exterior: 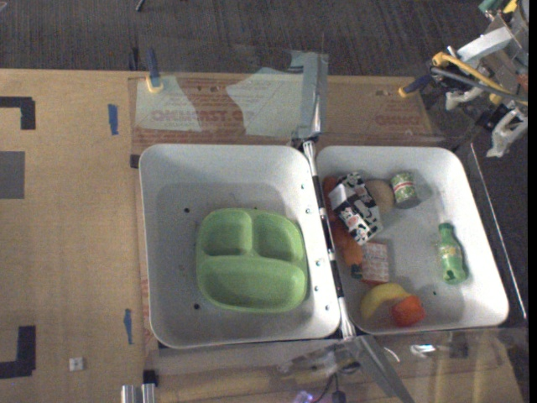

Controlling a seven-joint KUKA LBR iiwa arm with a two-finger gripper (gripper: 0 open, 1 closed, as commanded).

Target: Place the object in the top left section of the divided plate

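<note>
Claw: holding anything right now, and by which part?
Nothing held. The claw sits past the right white bin's top right corner; the toy food lies in that bin, and the green divided plate holds nothing.

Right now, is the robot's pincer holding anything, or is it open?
Pincer: up at the top right, beyond the right bin; whether it is open or closed cannot be told, and nothing shows in it.

Matt green plastic divided plate [252, 261] in smooth white bin [168, 183], bench [67, 250] seemingly wood.
</note>
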